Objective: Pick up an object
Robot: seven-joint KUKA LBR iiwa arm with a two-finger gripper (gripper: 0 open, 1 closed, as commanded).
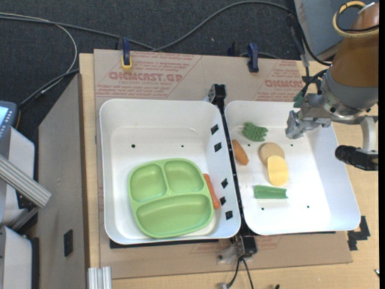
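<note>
The right bin (325, 179) holds several toy foods: a green leafy piece (255, 131), an orange sausage-like piece (240, 153), a tan round piece (271, 151), a yellow slice (278, 170) and a green pod (270, 192). My gripper (296, 127) hangs over the back of the right bin, to the right of the leafy piece and apart from it. Nothing shows between its fingers. The left bin (117, 131) holds a green divided plate (170, 195) with an orange carrot-like stick (212, 191) along its right edge.
A black divider with clips (224, 161) runs between the bins. Blue clamps (127, 53) (252, 58) pin the cardboard base at the back. Cables cross the dark floor behind. A black part (355, 156) juts in at the right bin's edge.
</note>
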